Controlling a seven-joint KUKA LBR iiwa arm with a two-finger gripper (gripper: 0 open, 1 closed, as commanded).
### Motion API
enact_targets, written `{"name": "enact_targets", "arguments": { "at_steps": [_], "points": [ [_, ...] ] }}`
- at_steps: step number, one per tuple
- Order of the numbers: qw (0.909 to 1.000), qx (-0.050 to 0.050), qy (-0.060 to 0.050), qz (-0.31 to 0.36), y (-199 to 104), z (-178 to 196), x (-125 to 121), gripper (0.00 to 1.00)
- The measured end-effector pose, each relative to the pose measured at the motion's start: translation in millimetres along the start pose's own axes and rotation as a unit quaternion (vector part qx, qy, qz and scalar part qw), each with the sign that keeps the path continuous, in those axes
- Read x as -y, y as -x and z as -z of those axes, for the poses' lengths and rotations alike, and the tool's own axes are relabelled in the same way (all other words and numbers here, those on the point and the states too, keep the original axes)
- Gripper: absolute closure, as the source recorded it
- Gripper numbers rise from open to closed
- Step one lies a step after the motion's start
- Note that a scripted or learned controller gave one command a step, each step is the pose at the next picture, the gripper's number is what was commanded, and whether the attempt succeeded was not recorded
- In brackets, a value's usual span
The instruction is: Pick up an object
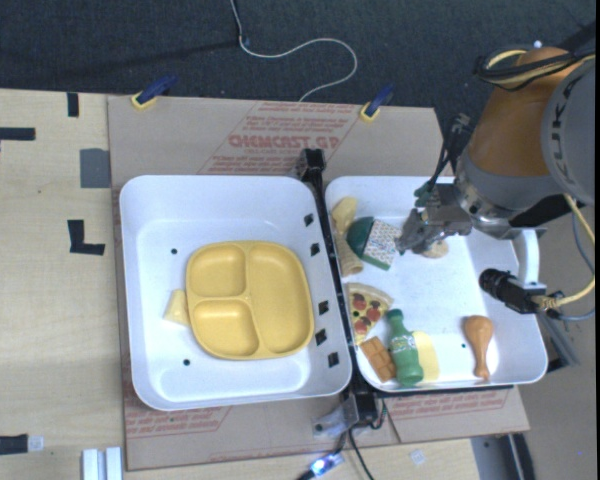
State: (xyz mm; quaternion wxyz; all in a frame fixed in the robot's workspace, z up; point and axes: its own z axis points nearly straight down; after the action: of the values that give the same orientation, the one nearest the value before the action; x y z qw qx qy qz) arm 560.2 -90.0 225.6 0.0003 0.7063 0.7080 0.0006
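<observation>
My gripper [418, 236] hangs low over the upper part of the right bin [510, 373]. It sits just right of a green and white speckled toy [371, 241] and partly covers a small tan piece [438, 250]. Nothing shows in its grasp. Other toy foods lie in this bin: a pale yellow piece [345, 214] by the left wall, a pizza slice [365, 308], a green bottle [404, 347], an orange-brown block [377, 359], a yellow slab [426, 358] and a drumstick [479, 343].
The left bin [150, 228] holds a yellow divided plate [250, 300] with a pale wedge [175, 308] beside it. The arm [520, 138] with its orange band reaches in from the right. A black bracket [510, 290] juts over the right bin's edge.
</observation>
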Motion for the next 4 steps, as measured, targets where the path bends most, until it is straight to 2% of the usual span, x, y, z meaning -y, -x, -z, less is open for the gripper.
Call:
{"name": "enact_targets", "arguments": {
  "at_steps": [1, 2, 3, 4],
  "points": [
    [1.0, 0.0, -0.002, 0.001, -36.1, 0.7, 24.2, 1.0],
    [1.0, -0.001, -0.004, 0.001, -75.9, -1.1, 70.9, 1.0],
    [1.0, 0.0, -0.002, 0.001, -93.7, 2.2, 68.3, 1.0],
    [1.0, 0.0, -0.002, -0.001, -81.7, 8.2, 70.5, 1.0]
  ]
}}
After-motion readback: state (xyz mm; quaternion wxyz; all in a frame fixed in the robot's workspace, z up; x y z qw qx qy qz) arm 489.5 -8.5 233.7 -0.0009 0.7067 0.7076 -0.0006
